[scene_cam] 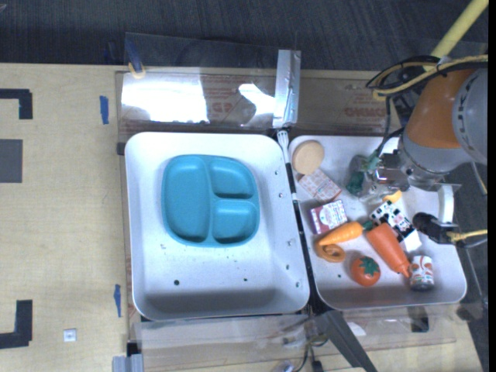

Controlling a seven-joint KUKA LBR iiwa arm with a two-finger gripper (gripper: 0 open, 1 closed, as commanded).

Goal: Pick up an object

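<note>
Pale wooden bench [54, 223] carries two shallow white bins side by side. On the left white bin [147, 285] lies a turquoise plastic plate with three compartments [209, 200], set a little toward the bin's far edge. The right white bin [449, 285] holds the clutter: a round tan disc [308, 157] in its far left corner, a pinkish patterned packet [319, 184] just beside it, a dark red carton [328, 216] nearer the middle, a small orange carrot toy [341, 235], a larger orange carrot toy [387, 248], a red tomato toy [364, 270] near the front edge, a black-and-white spotted toy [394, 215], and a small can [422, 273] at the front right corner. The grey arm with its orange band [434, 118] hangs over the bin's far right part. The end effector [378, 173] sits low beside a green object [358, 178]; whether it is released or clenched cannot be told.
</note>
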